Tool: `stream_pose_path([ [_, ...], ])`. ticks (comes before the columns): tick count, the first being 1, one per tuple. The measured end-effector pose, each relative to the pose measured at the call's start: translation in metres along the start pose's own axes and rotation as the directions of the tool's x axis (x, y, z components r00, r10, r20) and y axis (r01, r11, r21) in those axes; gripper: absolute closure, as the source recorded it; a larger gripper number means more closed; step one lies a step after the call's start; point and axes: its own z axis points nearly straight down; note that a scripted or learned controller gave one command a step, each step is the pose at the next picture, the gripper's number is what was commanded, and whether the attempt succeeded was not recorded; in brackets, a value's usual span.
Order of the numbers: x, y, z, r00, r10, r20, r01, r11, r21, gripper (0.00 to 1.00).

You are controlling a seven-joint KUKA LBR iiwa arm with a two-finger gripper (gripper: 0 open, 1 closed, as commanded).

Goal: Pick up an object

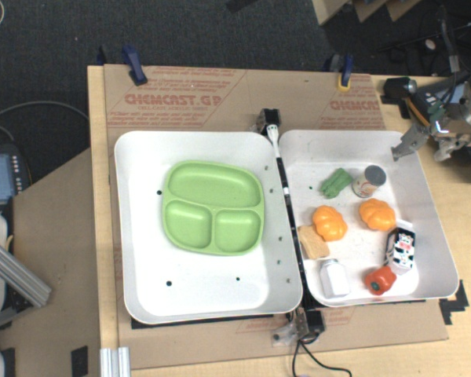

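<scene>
The gripper (409, 143), its grip too indistinct to tell, hangs over the right bin's (432, 203) far corner, with the small can (369, 181) nearest below-left of it, two orange toy peppers (377, 214) beyond, and the green divided plate (213, 207) well apart in the left bin (137, 210).
</scene>
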Motion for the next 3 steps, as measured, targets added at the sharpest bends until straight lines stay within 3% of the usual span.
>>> stream_pose_path([
  [1, 0.126, -0.064, 0.160, 1.000, -0.008, -0.006, 0.008, 1.000, 0.010, 0.00],
  [2, 0.124, -0.130, 0.154, 1.000, 0.003, -0.003, -0.003, 1.000, 0.009, 0.00],
  [3, 0.124, -0.126, 0.143, 1.000, 0.002, 0.000, -0.002, 1.000, -0.001, 1.00],
])
